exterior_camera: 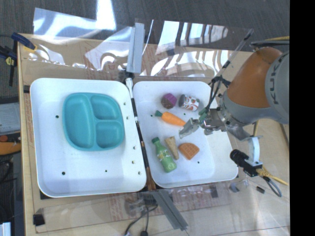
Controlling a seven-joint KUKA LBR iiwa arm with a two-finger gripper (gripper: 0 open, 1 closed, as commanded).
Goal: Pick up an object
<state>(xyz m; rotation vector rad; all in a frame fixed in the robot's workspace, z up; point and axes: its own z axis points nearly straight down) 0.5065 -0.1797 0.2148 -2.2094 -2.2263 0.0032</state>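
Note:
The right white bin point(221, 168) holds a purple ball-like object point(168, 101), a small white and red figure point(189, 102), an orange carrot point(172, 118), a green bottle point(165, 155), a tan cone point(171, 146) and an orange waffle-like piece point(188, 150). My gripper point(196, 122) hangs over the middle right of this bin, just right of the carrot's tip and above the waffle piece. It looks open, and I see nothing between its fingers.
The left white bin point(44, 146) carries a teal divided tray point(93, 119). A raised divider point(137, 132) separates the two bins. Clear plastic sheets stand along the back. Cables and tools lie on the bench at the right.

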